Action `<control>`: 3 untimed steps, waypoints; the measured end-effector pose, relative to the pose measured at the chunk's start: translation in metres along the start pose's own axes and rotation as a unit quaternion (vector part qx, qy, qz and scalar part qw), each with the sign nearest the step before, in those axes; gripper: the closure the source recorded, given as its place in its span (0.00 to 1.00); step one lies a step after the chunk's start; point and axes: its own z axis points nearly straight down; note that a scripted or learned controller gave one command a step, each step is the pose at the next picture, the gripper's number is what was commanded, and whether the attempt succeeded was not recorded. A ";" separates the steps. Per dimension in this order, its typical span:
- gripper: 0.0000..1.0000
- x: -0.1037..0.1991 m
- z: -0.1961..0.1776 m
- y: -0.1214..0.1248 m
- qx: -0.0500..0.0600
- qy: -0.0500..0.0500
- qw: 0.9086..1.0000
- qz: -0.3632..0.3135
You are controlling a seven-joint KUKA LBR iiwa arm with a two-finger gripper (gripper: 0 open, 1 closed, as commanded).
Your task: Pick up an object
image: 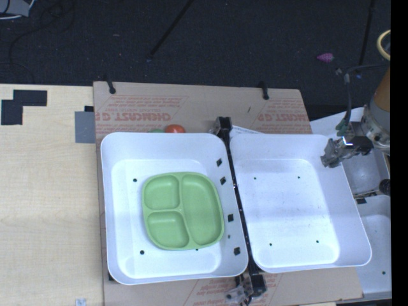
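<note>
A light green divided plate [182, 210] with three compartments lies flat in the left white bin [121, 171]. The gripper [336, 153] hangs at the far right, over the upper right rim of the right white bin [287, 203], well away from the plate. Its dark fingers point toward the left and nothing shows between them. The arm's wrist and orange band rise at the right edge behind it.
A small red and green object [172, 129] lies on the cardboard sheet [191, 110] just behind the left bin's back rim. A black divider with clips [231, 196] runs between the bins. Pale wooden bench surface [44, 203] lies to the left.
</note>
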 end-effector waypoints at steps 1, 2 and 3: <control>1.00 0.063 0.003 -0.003 0.003 0.002 1.000 -0.002; 1.00 0.117 -0.001 -0.009 0.003 0.002 1.000 -0.002; 1.00 0.159 0.007 -0.017 0.004 0.002 1.000 -0.001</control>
